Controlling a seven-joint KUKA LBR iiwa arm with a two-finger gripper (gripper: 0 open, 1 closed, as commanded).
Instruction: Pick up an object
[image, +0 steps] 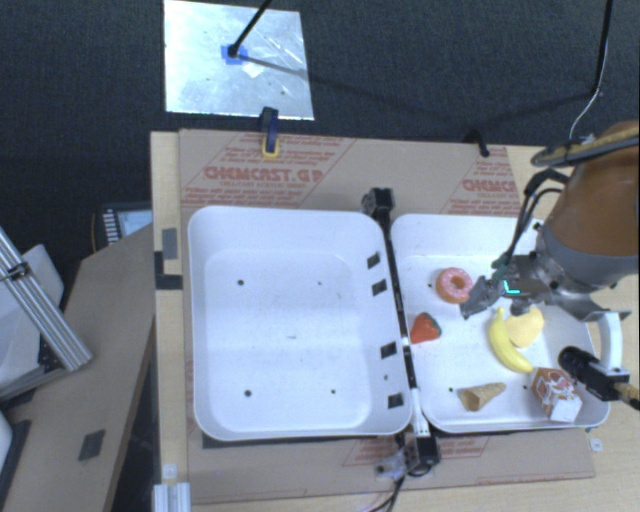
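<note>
Gripper (484, 296) hangs low in my right bin (440, 228), whether open or closed I cannot tell. Nearest me lies the cone (481, 396); the banana (508, 342) lies just beside the gripper, the donut (455, 284) just beyond.

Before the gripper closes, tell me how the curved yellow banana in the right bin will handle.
The curved yellow banana looks like smooth, stiff plastic, so it may slip between fingers. Its bend probably lets it pivot when nudged. The gripper sits right beside it, near the pink ring doughnut.

Bright, even light — slightly soft.
</note>
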